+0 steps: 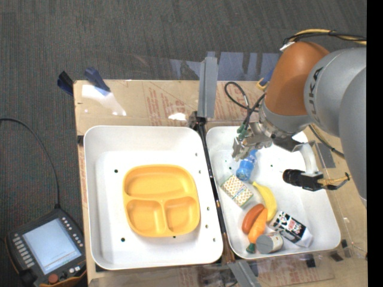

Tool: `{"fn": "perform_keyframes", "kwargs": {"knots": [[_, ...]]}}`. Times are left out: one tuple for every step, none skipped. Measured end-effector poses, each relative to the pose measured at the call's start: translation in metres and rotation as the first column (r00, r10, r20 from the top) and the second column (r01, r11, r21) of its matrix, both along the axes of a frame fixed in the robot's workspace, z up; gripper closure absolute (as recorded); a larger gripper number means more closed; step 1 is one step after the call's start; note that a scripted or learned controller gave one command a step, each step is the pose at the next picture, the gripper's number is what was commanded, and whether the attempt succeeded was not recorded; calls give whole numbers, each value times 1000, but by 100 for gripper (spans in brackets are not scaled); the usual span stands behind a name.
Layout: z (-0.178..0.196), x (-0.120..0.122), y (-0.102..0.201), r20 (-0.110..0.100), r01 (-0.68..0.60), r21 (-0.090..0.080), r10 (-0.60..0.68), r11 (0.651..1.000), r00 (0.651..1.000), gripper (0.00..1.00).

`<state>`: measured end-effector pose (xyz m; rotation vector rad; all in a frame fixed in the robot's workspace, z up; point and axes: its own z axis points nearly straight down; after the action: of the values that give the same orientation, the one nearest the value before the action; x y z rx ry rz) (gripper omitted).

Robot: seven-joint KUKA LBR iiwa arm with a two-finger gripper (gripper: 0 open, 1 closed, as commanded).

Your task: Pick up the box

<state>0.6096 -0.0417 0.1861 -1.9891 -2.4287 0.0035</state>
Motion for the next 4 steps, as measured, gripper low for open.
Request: {"fn": "perform_keyframes", "kwargs": {"knots": [[0, 0, 0, -1, 0, 0, 0, 1000, 1000, 0], [-1, -63, -29, -2, -18, 1, 18, 1000, 1000, 0], [-100, -58, -49, -2, -31, 2, 31, 1000, 1000, 0], [-93, -60, -50, -7, -26, 4, 26, 1000, 1000, 100]]}}
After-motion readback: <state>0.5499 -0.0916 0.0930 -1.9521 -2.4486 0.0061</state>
